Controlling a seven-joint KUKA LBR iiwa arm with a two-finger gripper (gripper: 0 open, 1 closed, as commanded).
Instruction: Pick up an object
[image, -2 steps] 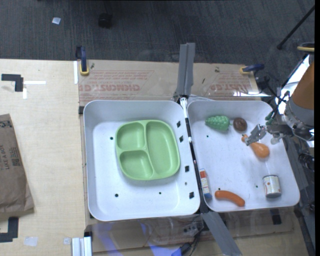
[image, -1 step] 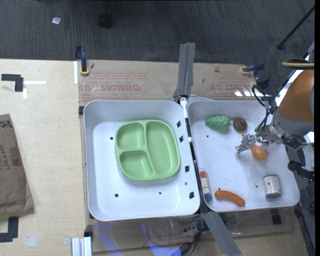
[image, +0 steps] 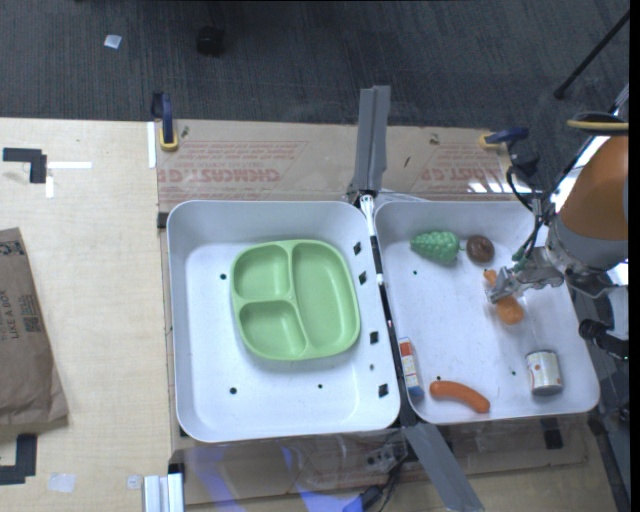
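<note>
Currently, nearest the camera, a sausage (image: 461, 396) is lying at the right bin's (image: 455, 330) 6 o'clock, long axis running 10 to 4. A can (image: 543, 371) is sitting at 4 o'clock. Farther back, the gripper (image: 503, 291) is reaching in from 3 o'clock and hanging over an orange ball (image: 511, 312), the likely target; finger state cannot be told. A green cone (image: 436, 246) is pointing toward 9 at the far wall.

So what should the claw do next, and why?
Probably come straight down a little onto the orange ball. The claw sits right over it in the right bin, and the ball seems to lie on the floor rather than in a grip. The brown ball and the can lie apart, so nothing crowds it.
</note>
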